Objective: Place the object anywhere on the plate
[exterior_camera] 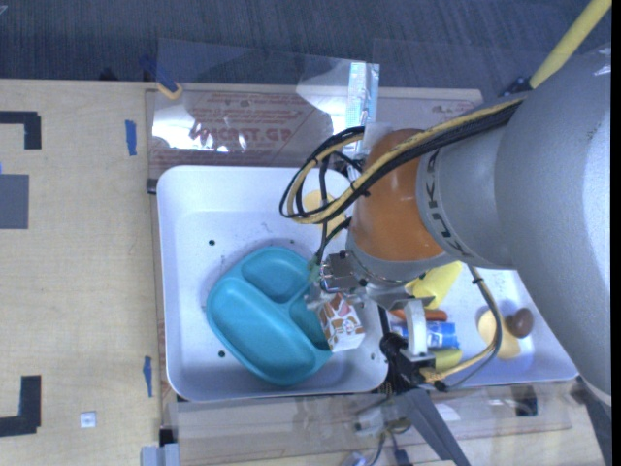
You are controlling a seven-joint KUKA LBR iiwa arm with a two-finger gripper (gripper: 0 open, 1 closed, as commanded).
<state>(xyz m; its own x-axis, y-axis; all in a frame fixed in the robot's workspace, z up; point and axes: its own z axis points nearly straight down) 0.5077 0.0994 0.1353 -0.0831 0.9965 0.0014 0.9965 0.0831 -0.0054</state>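
Arm over the plate with a small carton below its wrist.

The gripper [335,294] hangs at the right rim of the blue plate [262,318] in the left bin [184,260]; the carton [342,321] sits there, whether pinched I cannot tell.

Plate [264,316]: teal-blue, uniform, divided into compartments, slightly darker in the hollows. Bins [184,260]: white, faintly bluish in shade. Arm [524,192]: pale grey, with a glossy orange band [388,207] above the wrist; black and yellow cables [408,139] looped across it. Small carton [342,322] at the plate's right rim: white with brown-orange print, pattern too small to read. Right bin contents: yellow item [437,282], blue-and-white packet [439,335], small brown round piece [521,322]. Bench [73,260]: light wood grain, black corner marks, blue tape strips. Floor [291,8]: dark blue-grey carpet.
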